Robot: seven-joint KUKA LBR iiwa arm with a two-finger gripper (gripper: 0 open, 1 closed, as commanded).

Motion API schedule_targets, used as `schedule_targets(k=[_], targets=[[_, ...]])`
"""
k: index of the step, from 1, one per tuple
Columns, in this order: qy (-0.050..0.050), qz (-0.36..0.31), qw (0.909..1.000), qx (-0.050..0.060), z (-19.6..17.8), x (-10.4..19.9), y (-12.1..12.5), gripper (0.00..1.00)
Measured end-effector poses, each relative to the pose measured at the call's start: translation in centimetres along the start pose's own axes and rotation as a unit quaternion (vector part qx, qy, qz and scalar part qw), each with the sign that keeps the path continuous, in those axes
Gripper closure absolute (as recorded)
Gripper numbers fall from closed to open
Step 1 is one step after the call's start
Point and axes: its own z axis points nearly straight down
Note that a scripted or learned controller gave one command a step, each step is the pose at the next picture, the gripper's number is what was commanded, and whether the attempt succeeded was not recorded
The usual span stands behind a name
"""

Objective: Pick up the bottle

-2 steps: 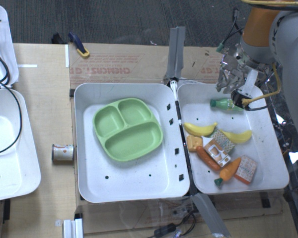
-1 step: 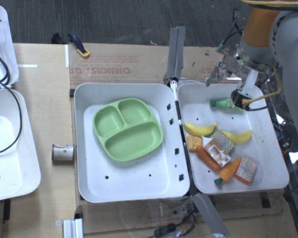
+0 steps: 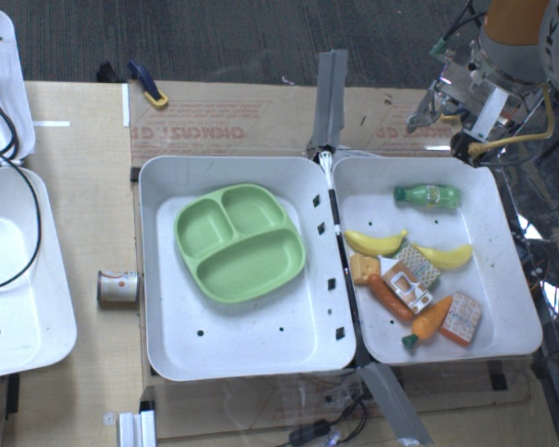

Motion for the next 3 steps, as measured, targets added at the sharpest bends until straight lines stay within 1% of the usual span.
schedule_targets(k=[1, 2, 3], targets=[[0.0, 0.002, 1.0, 0.001, 19.05, -2.18, 1.37, 0.0], [-0.001, 0.002, 1.0, 0.001, 18.14, -2.26, 1.42, 1.0], [-0.001, 0.002, 1.0, 0.001, 18.14, -2.26, 1.41, 0.0]])
